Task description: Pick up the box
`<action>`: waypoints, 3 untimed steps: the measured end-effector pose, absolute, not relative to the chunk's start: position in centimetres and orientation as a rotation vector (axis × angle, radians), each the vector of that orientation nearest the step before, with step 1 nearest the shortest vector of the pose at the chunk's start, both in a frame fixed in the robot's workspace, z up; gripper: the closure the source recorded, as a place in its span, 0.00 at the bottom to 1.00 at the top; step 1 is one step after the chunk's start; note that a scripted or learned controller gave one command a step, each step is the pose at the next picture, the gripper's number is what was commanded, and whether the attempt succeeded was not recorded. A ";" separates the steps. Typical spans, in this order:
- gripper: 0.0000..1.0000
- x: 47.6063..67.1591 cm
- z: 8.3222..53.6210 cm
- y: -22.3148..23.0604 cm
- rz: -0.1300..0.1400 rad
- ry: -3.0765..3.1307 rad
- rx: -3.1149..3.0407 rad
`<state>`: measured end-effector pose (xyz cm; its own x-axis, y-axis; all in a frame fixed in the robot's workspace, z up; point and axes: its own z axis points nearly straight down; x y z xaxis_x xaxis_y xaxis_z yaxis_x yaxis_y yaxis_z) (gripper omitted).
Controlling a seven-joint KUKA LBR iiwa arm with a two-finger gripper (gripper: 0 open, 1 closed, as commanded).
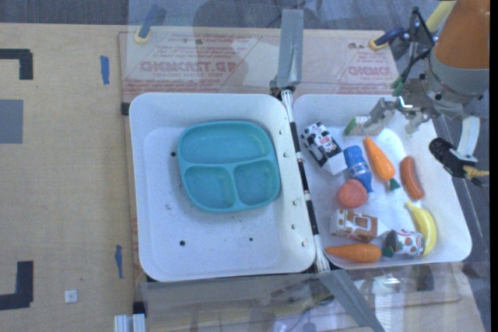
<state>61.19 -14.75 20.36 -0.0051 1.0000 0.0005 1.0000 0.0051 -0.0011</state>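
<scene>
In the right bin lie three small boxes. A black-and-white box sits near the left wall, a brown-and-white carton lies toward the front, and a colourful little box is at the front right. My gripper hangs over the bin's back right part, well behind and to the right of the boxes. Its fingers are spread, with nothing between them. A white object lies just in front of the gripper.
Around the boxes lie a blue can, two carrots, a red ball, a red sausage and a banana. The left bin holds a teal divided plate.
</scene>
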 end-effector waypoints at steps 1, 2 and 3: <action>0.00 54.4 10.2 -11.9 -0.001 -2.416 -2.008; 0.00 49.4 9.0 -11.8 -0.017 -2.837 -1.398; 0.00 48.0 18.4 -5.6 -0.001 -2.386 -2.046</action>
<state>48.00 -5.64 18.42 -0.1524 0.9883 -0.0011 0.9883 0.1524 0.0014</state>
